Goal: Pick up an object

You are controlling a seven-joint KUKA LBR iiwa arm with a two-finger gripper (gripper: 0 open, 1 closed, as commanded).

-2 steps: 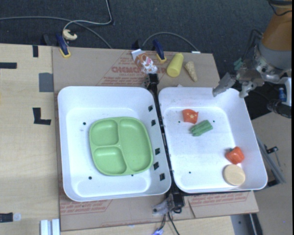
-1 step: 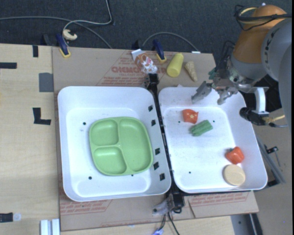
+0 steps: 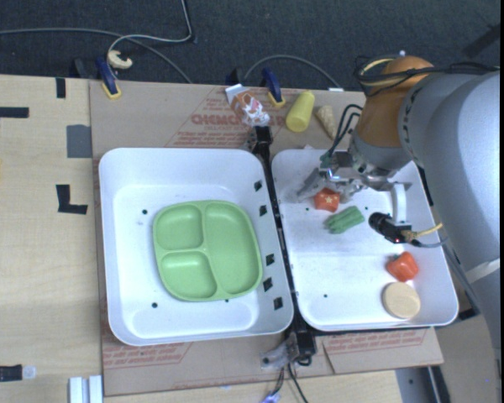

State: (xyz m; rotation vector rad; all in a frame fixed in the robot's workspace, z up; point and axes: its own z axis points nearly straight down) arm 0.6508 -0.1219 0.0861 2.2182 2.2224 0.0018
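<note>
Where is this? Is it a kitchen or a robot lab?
Probably a robot lab, not a kitchen. A big grey robot arm reaches over two white bins on a cardboard-covered bench, cables trail behind, and the food, like the green piece, looks like toys.

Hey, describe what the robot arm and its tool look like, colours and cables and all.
The arm is a bulky, rounded light-grey casing with an orange band above the wrist. Thin dark cables loop around that band and run down toward the tool, which is a small assembly of silvery metal and dark parts.
</note>
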